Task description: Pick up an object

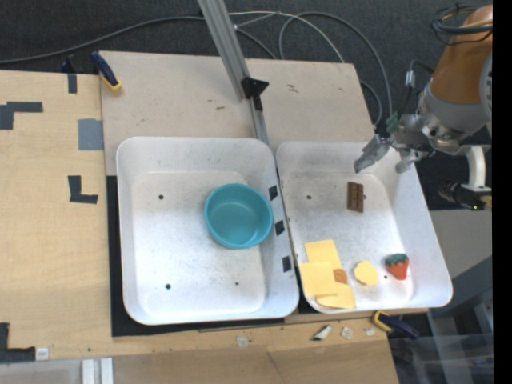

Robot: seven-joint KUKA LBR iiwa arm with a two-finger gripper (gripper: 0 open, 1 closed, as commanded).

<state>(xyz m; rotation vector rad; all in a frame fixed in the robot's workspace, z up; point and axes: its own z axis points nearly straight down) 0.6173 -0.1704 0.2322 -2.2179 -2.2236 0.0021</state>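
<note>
A: Toward the right of centre of the frame, inside the right bin [416, 214], a small brown block [355, 197] is seen lying flat on the white floor, apart from everything else. It is judged the likeliest thing to be picked.

B: Where is the gripper [386, 155] placed?

A: It is held above and to the right of the brown block, over the bin's upper edge. Two grey fingers [368, 157] are seen spread apart with nothing between them, so the hand is released and nothing is grasped.

B: What could go wrong?

A: The block is low and thin, so it could be pushed aside or slid along the floor if the fingers were closed too high or off-centre. The bin's rim lies close to the gripper, and it could be struck on a steep descent.

B: What else is nearby?

A: At the lower part of the same bin, yellow slices [324, 274] are stacked, with a yellow disc [366, 274] and a red strawberry-like toy [397, 266] beside them. These are crowded, so two might be caught at once. In the left bin [144, 214], a teal bowl [238, 214] is set.
</note>
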